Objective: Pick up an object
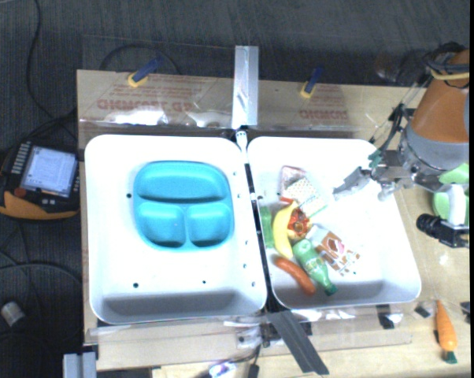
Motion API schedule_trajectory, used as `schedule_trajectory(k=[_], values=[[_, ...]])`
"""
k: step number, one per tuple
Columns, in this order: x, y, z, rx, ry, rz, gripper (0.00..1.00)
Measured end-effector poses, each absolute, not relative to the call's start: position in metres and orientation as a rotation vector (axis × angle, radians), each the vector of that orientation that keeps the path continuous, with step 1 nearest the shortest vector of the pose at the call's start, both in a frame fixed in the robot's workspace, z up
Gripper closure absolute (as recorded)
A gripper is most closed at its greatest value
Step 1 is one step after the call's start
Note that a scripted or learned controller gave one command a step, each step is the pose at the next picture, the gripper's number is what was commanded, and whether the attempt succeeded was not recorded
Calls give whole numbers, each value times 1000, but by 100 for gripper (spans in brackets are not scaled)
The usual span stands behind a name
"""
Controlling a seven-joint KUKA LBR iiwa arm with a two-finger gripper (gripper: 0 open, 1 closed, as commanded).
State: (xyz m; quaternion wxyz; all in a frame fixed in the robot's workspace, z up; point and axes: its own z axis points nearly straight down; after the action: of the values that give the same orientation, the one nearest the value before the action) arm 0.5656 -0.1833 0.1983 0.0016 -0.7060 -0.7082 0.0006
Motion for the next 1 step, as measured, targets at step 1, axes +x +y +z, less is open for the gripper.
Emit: schedule_trajectory(k=[1], values=[[488,-127,139,-2182,-2253,4,0]])
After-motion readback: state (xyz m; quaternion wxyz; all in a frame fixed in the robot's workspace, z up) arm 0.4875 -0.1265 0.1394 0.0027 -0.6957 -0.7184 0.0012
